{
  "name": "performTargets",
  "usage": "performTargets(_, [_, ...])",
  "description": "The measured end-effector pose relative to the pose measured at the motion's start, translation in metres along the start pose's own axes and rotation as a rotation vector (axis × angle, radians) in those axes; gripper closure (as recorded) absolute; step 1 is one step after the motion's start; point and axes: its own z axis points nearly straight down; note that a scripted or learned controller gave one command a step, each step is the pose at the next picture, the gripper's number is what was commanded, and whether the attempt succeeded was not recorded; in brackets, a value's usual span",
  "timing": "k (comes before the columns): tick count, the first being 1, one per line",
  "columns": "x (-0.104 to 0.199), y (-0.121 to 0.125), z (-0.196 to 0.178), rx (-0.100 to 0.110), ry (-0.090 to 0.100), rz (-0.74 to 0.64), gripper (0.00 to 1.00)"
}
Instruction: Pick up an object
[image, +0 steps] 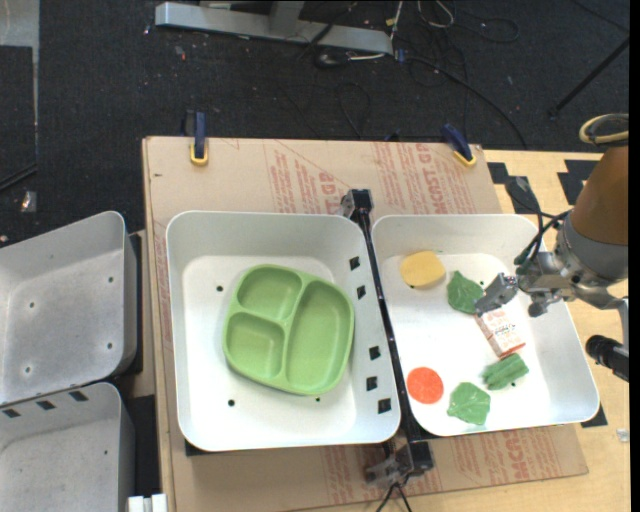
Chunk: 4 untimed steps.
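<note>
The hand (497, 293) is seen low over the right bin (560, 400), reaching in from the right. Its fingers are dark and small; whether spread or clenched can't be told, and nothing is visibly held. Just below it a small white-and-red packet (501, 332) lies on the bin floor. Nearby objs: a green piece (464, 292) to the hand's left, a yellow item (422, 268) farther left, an orange disc (425, 384), two more green pieces (469, 403) (506, 372). A green divided plate (289, 328) sits in the left bin (190, 300) on the counter (270, 170).
</note>
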Motion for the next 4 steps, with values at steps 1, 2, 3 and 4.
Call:
performTargets(1, [0.001, 0.003, -0.007, -0.013, -0.003, -0.004, 0.00])
performTargets(2, [0.004, 0.002, 0.036, -0.010, -0.002, -0.002, 0.00])
performTargets(3, [0.001, 0.006, 0.096, -0.018, -0.006, -0.001, 0.00])
performTargets(4, [-0.001, 0.008, 0.097, -0.020, -0.007, 0.000, 0.00])
